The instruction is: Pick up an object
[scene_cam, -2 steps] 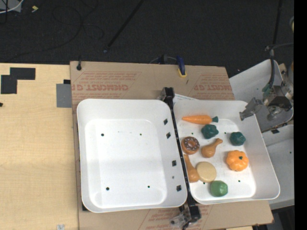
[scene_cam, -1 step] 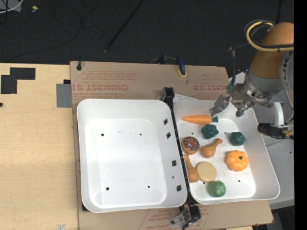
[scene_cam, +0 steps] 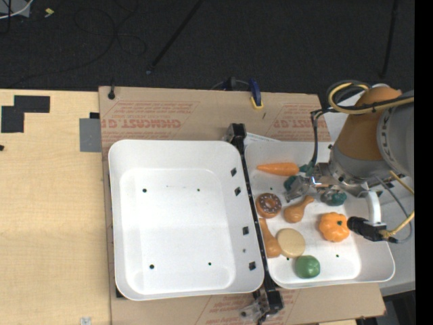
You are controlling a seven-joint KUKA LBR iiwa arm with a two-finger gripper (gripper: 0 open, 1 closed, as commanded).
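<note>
2 bins (scene_cam: pixel 128 181); R one: 1 carrot (scene_cam: pixel 277 169), 1 donut (scene_cam: pixel 268 204), 1 gripper (scene_cam: pixel 302 185).

From my station the arm (scene_cam: pixel 399 134) reads as a fat grey cylinder with a broad orange band (scene_cam: pixel 362 131) above the wrist. A yellow-and-black cable (scene_cam: pixel 342 93) loops over the top of that band. The wrist narrows into a silvery metal gripper (scene_cam: pixel 308 185) with small dark parts. A white bracket (scene_cam: pixel 374 208) carries a black plug and thin wires lower down.
</note>
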